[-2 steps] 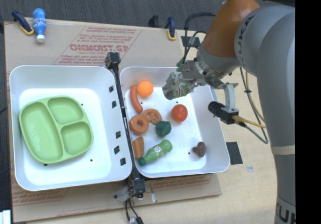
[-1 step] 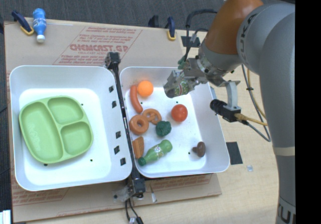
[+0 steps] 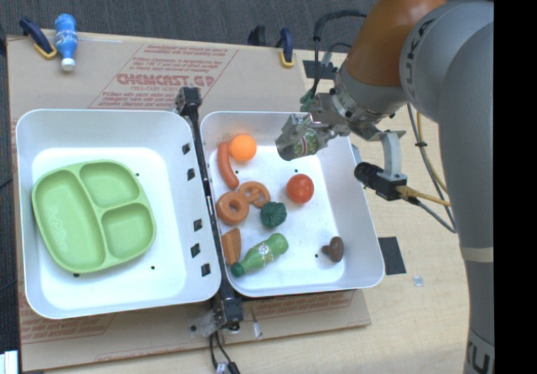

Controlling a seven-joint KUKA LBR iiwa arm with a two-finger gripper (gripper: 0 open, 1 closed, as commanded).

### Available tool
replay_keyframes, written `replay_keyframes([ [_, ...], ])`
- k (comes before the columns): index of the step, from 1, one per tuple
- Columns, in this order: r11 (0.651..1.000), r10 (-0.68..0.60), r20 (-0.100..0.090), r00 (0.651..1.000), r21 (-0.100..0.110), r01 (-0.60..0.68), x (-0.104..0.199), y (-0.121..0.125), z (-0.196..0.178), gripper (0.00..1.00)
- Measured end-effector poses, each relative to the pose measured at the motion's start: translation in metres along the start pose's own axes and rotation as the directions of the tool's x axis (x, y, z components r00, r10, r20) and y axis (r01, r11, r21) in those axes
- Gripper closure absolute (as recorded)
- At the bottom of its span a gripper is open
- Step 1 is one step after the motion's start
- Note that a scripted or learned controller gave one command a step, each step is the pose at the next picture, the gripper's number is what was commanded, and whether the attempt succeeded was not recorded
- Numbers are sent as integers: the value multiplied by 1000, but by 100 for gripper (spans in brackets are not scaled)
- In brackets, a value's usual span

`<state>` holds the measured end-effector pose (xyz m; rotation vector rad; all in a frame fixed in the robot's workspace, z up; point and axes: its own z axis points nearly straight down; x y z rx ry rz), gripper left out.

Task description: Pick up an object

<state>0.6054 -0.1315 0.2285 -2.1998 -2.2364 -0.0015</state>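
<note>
camera view shows the gripper (image 3: 300, 139) right of centre, above the right bin (image 3: 357, 221), clenched on a small crumpled greenish object (image 3: 299, 144). below lie an orange ball (image 3: 242, 148), tomato (image 3: 299, 189), broccoli (image 3: 272, 215) and green bottle (image 3: 262, 254). the hold looks shallow, so i judge a quick swing could shake it loose.
</note>
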Motion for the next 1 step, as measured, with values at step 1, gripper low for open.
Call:
replay_keyframes([
  [1, 1000, -4, 0, 1000, -1, 4, 0, 1, -10, 100],
])
